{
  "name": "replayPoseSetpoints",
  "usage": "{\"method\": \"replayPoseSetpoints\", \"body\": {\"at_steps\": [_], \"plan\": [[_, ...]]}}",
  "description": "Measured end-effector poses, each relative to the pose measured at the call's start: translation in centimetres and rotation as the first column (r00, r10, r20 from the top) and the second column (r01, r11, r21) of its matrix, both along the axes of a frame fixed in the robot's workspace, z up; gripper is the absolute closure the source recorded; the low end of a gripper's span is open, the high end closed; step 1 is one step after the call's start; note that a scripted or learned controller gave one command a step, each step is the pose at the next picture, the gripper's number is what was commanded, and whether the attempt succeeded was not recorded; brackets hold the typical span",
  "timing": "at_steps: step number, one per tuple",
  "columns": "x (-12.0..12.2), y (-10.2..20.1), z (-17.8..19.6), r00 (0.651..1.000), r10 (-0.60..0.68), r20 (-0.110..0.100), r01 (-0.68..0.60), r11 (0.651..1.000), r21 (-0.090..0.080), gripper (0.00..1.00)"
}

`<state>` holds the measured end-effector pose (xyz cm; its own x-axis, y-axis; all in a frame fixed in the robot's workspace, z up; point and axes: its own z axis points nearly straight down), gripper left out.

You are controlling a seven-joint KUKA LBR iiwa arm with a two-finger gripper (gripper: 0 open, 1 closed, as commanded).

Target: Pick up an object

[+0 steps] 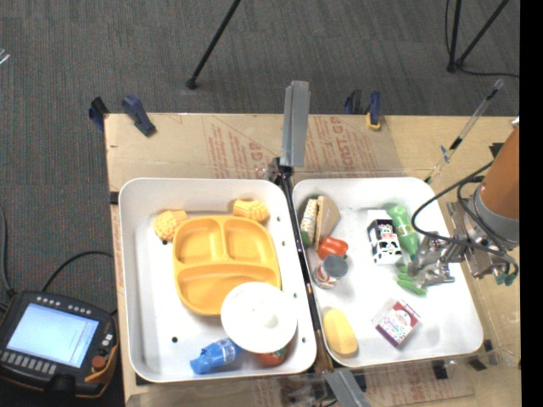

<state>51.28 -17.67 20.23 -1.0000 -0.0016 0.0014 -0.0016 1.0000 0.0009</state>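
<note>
The metal two-finger pincer (422,271) is low in the right-hand white bin (441,333), near its right wall, and whether its fingers are spread or closed cannot be told from this slant. It sits over a green plastic item (411,285) on the bin floor, and nothing can be seen clamped between its fingers. Just above, a green plastic bottle (401,230) lies lengthwise, and beside that on its left is a small white box with black spots (384,241). Nearer the front of the bin is a small pink and white printed packet (396,324), with a yellow oval lemon-like piece (340,331) to its left. Along the bin's left side are a red rounded toy (333,247), a small grey-lidded can (332,269) and a tan wedge-shaped piece (319,218). The left-hand white bin (142,312) holds a yellow divided plastic tray (222,259), a white round lid (259,317) overlapping the tray's front corner, two yellow corn-like pieces (169,223) at the tray's far corners, and a blue plastic item (212,357) at the front. Both bins rest on the cardboard-covered worktop (212,142).
</note>
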Motion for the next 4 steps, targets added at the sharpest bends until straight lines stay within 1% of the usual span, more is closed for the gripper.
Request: {"method": "replayPoseSetpoints", "body": {"at_steps": [1, 2, 3, 4], "plan": [[4.5, -1.4, -9.6, 0.971, -0.238, 0.007, 0.238, 0.971, -0.001, 0.0], [8.8, 4.6, -11.5, 0.985, -0.174, 0.001, 0.174, 0.985, 0.003, 0.0], [9.4, 9.2, -11.3, 0.997, -0.081, 0.005, 0.081, 0.997, -0.008, 0.0], [9.5, 9.4, -10.3, 0.997, -0.074, 0.008, 0.075, 0.997, -0.01, 1.0]]}}
